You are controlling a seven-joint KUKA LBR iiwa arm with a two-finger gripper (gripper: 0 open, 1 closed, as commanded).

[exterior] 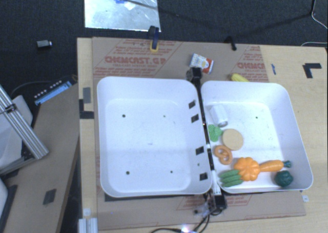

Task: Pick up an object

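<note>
the arm's colours, shape and markings cannot be told from this view.

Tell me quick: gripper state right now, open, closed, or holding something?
Gripper: cannot be told from this camera view. The toy orange pumpkin and toy orange carrot lie in the right white bin.

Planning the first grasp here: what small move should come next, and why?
Probably bring the hand in over the right bin, above the orange pumpkin. All the objects cluster along that bin's left and near sides, and the pumpkin looks bulky and easy to grip.
</note>
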